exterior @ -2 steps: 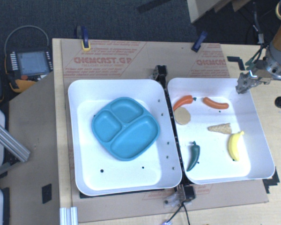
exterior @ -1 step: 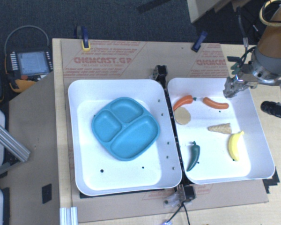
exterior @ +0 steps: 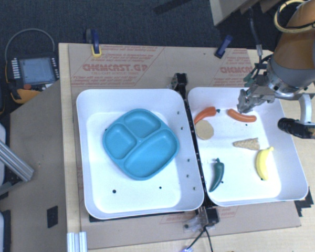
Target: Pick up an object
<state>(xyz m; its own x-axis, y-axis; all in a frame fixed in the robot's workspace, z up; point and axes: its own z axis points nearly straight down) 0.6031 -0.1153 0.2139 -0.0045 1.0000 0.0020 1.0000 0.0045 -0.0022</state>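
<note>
Nearest the camera runs the front edge of the worktop (exterior: 147,230), a pale board carrying two shallow white bins side by side. Largest is the left bin (exterior: 94,140), which takes up the worktop's left half; a blue divided plate (exterior: 140,143) sits in its middle, with bare white floor all round it and the widest free strip along the bin's front edge. The right bin (exterior: 289,177) fills the worktop's right half and meets the left one along a dark centre seam.

The arm (exterior: 296,41), grey with an orange band, reaches in over the worktop's back right corner. Its jaws (exterior: 245,105) hang low over the back of the right bin, right at the red sausage (exterior: 242,115); whether they are spread or closed cannot be told, and nothing is seen between them.

Within that bin, a banana (exterior: 262,163) lies towards the right edge, a green pepper (exterior: 217,174) towards the front near the seam, a tan wedge (exterior: 247,144) in the middle, a beige round piece (exterior: 205,130) beside the seam, and an orange carrot (exterior: 203,114) just behind it. The front right corner is open floor.
</note>
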